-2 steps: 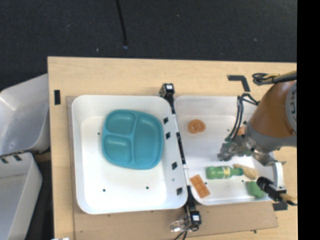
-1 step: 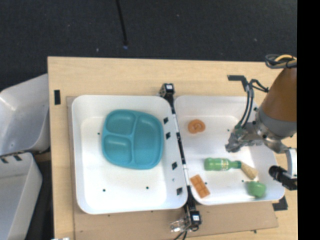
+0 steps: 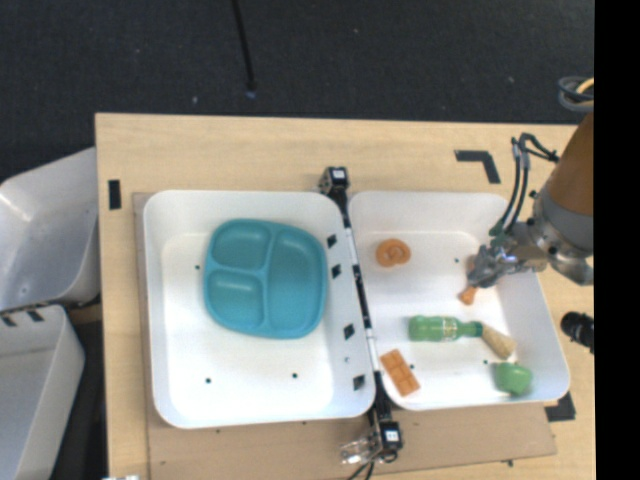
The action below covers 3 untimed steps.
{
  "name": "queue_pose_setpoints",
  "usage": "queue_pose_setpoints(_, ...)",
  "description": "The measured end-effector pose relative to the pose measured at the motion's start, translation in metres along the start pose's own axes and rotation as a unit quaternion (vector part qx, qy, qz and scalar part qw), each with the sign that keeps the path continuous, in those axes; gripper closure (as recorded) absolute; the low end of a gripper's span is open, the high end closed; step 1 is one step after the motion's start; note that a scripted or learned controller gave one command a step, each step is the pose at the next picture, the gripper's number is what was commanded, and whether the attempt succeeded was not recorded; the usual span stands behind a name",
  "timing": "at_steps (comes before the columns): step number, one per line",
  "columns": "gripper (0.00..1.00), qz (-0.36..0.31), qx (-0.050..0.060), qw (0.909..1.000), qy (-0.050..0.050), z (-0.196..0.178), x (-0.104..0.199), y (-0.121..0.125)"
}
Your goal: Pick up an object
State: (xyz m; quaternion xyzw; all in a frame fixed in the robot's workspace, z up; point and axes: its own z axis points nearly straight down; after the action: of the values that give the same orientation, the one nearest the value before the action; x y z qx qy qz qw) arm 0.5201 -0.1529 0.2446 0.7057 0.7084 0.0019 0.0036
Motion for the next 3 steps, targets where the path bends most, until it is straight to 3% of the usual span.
queue_pose_setpoints(1, 1.0, 0.002, 0.004, 1.0, 0.0, 0.021, -0.001, 0.0)
queue_pose_setpoints(3, 1.0, -0.002, 0.003, 1.0, 0.002, 0.034, 0.089, 0.053)
